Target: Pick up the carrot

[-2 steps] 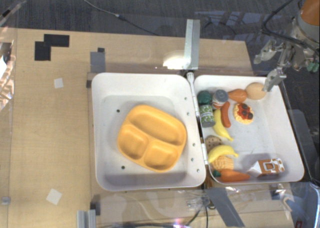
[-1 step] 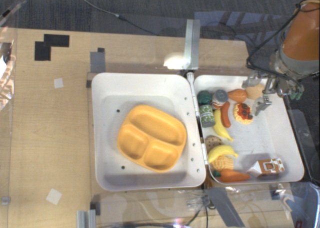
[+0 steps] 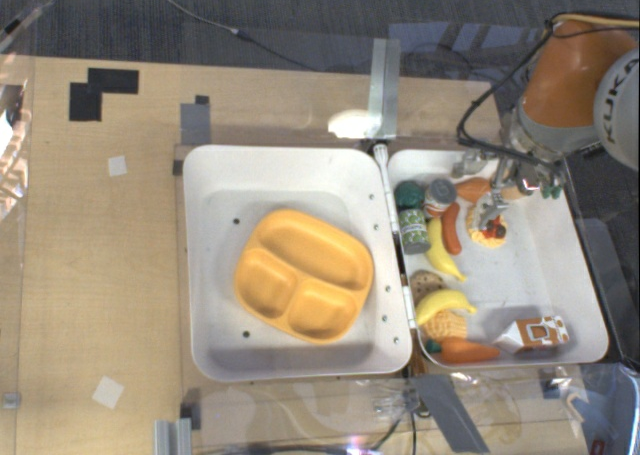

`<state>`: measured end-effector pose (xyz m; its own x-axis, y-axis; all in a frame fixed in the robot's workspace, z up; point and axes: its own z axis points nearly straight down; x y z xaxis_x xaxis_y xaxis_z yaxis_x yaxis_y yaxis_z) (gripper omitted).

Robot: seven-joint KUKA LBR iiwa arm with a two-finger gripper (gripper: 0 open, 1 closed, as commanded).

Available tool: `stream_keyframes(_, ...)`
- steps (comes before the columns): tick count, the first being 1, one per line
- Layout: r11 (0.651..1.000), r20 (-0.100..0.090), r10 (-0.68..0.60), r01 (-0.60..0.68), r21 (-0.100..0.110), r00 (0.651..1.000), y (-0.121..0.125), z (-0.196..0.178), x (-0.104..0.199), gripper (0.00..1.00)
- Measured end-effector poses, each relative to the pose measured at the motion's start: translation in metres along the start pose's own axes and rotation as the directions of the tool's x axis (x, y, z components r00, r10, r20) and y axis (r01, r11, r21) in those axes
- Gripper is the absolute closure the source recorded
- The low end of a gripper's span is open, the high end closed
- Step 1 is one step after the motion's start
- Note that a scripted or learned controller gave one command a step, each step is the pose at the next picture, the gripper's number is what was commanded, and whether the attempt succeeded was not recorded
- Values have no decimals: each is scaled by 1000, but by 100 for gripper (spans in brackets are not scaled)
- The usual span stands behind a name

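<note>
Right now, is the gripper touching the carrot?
Apart. The camera view shows the gripper near the far end of the right bin, while the carrot lies at the bin's near edge, with bare white floor and a banana between them.

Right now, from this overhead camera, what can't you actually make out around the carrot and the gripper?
- Gripper: too small and dark against the right bin to tell open from shut.
- Carrot: its left end is tucked under the yellow toy food, against the bin's near wall.
- Small carton: print too small to read.
- Arm: cut off by the right edge.
</note>
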<state>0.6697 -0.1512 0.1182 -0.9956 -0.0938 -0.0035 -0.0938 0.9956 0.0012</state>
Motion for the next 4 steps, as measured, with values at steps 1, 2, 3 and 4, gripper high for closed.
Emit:
stream_keyframes(1, 933, -17, 359, -359, 10, 933, 35, 28, 0, 0)
stream_keyframes(2, 936, 11, 353, -353, 5, 936, 37, 14, -6, 100)
stream_keyframes(3, 924, 11, 381, -381, -1, 924, 73, -32, 27, 100)
stream_keyframes(4, 902, 34, 431, -431, -4, 902, 67, -17, 31, 100)
